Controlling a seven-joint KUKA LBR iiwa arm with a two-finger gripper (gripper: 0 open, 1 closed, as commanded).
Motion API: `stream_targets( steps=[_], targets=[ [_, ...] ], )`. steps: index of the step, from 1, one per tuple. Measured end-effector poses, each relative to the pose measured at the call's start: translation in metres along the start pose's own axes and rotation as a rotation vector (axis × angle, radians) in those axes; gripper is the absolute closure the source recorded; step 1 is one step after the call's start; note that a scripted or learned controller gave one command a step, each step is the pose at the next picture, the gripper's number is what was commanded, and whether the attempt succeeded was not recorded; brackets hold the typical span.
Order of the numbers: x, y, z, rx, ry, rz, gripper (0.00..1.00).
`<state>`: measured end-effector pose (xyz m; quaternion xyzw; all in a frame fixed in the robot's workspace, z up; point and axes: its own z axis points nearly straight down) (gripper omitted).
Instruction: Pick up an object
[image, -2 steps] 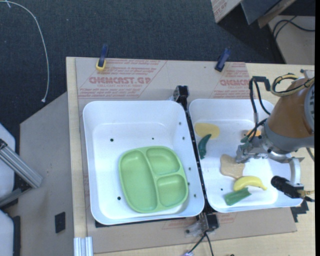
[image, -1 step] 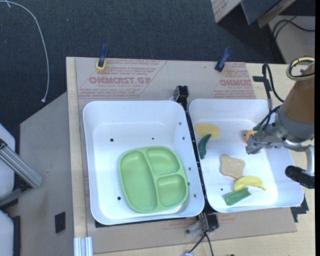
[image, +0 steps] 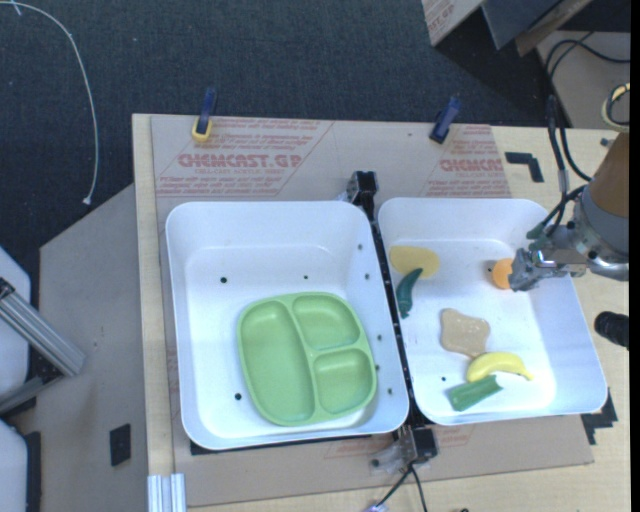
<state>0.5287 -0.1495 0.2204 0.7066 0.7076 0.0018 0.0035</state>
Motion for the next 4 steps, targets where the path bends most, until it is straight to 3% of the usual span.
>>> stream_targets(
  steps=[1,4],
  targets=[
    [0.000,0.000,0.015,0.010,0.003,0.001,1.00],
    [0.155,0.045,0.022,0.006,0.004,-0.005,1.00]
  ],
)
